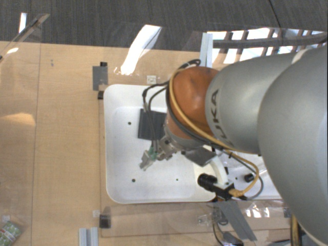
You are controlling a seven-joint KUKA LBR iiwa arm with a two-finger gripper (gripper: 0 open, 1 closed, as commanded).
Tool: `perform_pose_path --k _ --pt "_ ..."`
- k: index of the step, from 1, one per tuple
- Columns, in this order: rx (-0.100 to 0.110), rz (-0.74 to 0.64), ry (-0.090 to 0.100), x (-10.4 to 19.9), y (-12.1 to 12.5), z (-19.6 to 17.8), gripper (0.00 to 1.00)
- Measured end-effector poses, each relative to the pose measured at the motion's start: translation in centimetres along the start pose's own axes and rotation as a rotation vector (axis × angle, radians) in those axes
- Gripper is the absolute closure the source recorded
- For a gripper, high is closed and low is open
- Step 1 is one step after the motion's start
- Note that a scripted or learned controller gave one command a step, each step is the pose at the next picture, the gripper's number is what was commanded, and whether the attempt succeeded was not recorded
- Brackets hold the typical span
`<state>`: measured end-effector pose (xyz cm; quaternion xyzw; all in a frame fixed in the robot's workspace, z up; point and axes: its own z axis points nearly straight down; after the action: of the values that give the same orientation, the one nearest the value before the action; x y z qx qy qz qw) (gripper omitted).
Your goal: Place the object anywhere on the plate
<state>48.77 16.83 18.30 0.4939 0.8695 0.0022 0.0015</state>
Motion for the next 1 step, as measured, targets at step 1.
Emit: perform_pose_path --k 1 --pt "-0.005 -0.003 0.000 -0.01 0.22 -1.08 1.00"
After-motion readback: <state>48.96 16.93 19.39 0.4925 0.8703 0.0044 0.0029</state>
